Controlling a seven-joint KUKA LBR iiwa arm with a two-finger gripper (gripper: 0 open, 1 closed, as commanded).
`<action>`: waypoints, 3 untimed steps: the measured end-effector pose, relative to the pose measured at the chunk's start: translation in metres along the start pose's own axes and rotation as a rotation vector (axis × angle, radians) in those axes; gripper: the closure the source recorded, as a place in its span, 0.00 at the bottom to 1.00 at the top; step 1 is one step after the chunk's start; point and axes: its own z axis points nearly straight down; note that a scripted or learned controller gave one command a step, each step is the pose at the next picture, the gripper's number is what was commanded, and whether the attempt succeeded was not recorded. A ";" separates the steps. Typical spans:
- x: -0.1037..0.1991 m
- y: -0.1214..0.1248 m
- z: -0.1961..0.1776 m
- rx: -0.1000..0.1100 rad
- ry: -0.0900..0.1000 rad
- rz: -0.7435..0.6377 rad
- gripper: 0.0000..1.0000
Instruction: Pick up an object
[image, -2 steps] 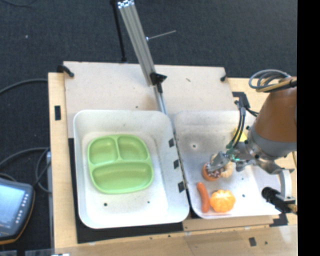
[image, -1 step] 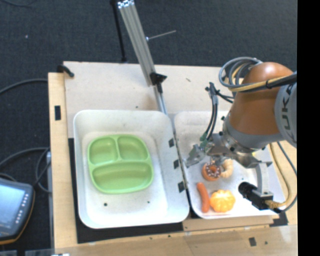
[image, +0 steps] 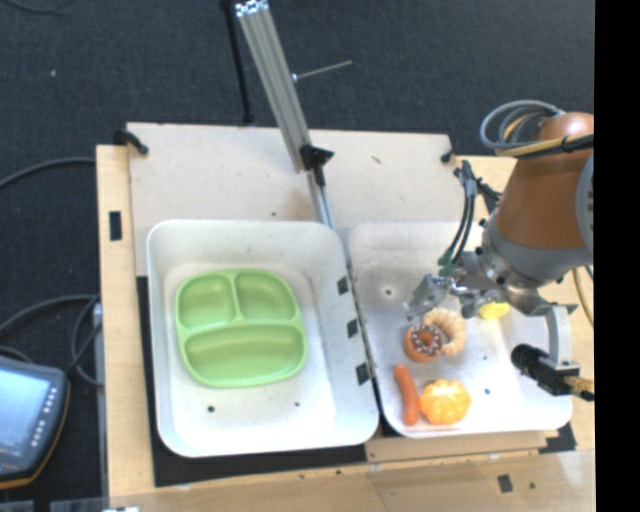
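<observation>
The arm is leaning in over the right bin, with its gripper down low just above the donut. The fingers look spread apart with nothing between them — though it's small and a bit murky from up here. The donut sits mid-bin, a carrot and an orange lying side by side near the front edge, touching or nearly so. A little yellow thing pokes out from beside the wrist — can't tell what it is. Over in the left bin there's a green divided plate, flat on the bottom.
</observation>
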 end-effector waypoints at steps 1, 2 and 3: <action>0.002 0.000 -0.012 -0.003 0.002 -0.005 1.00; 0.002 0.000 -0.011 -0.002 0.002 -0.005 0.00; 0.001 0.001 -0.022 -0.004 0.002 -0.007 1.00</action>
